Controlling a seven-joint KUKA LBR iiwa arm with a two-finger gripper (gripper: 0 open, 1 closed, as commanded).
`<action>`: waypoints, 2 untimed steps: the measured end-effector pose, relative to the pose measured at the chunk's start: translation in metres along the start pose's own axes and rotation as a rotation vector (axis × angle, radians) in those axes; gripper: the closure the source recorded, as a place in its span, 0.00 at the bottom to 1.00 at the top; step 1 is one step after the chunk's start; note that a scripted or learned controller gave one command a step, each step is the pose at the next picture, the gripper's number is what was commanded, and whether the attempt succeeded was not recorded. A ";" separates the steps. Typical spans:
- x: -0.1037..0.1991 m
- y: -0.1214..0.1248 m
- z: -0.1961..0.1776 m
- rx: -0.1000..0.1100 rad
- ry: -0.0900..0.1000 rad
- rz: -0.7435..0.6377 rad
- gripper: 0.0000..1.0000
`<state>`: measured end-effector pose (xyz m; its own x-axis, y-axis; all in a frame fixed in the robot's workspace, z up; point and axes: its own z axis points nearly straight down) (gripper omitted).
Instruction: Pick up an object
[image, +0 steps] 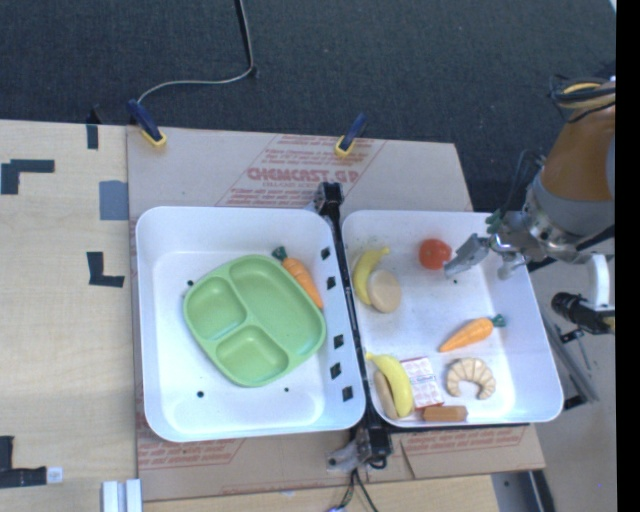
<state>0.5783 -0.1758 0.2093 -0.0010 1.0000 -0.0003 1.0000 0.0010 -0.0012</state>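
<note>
Gripper: the gripper (462, 265) hung over the right bin (520, 330), near its far right corner, on the arm (570, 180) reaching in from the right.
Fingers: I couldn't tell whether they were spread or closed; nothing showed between them.
Nearest object: the tomato (434, 253) sat in the right bin, just beside the gripper on its left.
Other candidates: 1 carrot (468, 334) lay nearer the bin's front, its long axis slanting; the croissant (470, 377) lay beyond it.
Judgement: the tomato looked the likeliest target.

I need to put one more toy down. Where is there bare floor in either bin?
Left bin: bare strips around the green divided plate, widest along the near wall. Right bin: bare middle between red tomato and orange carrot; its near edge is crowded.
</note>
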 end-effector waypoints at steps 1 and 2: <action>-0.023 0.072 0.122 -0.007 -0.003 -0.002 0.00; -0.024 0.072 0.112 -0.006 -0.005 -0.003 1.00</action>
<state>0.6504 -0.1992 0.0974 -0.0036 1.0000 -0.0054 1.0000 0.0036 0.0050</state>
